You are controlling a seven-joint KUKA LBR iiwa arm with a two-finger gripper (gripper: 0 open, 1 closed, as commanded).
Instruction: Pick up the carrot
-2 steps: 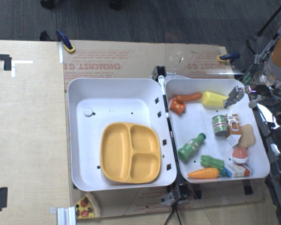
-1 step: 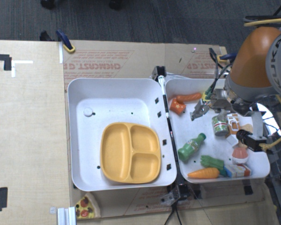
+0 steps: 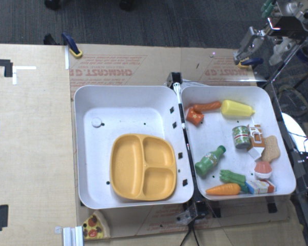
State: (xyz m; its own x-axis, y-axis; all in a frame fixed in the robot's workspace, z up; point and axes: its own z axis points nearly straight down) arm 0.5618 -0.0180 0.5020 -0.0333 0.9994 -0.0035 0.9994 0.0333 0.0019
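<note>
The carrot (image 3: 223, 189) is orange and lies flat along the front wall of the right bin (image 3: 275, 118), its tip pointing left. A green leafy piece (image 3: 232, 177) sits just behind it. My gripper (image 3: 249, 46) hangs high at the upper right, beyond the back edge of the right bin and over the cardboard. It is far from the carrot, with nothing seen in it.
The right bin also holds a green bottle (image 3: 209, 161), a yellow pepper (image 3: 236, 108), a red-orange chili (image 3: 207, 106), a small can (image 3: 241, 137), a bread slice (image 3: 270, 148) and small boxes (image 3: 260, 187). A yellow divided plate (image 3: 142, 166) lies in the left bin (image 3: 87, 137).
</note>
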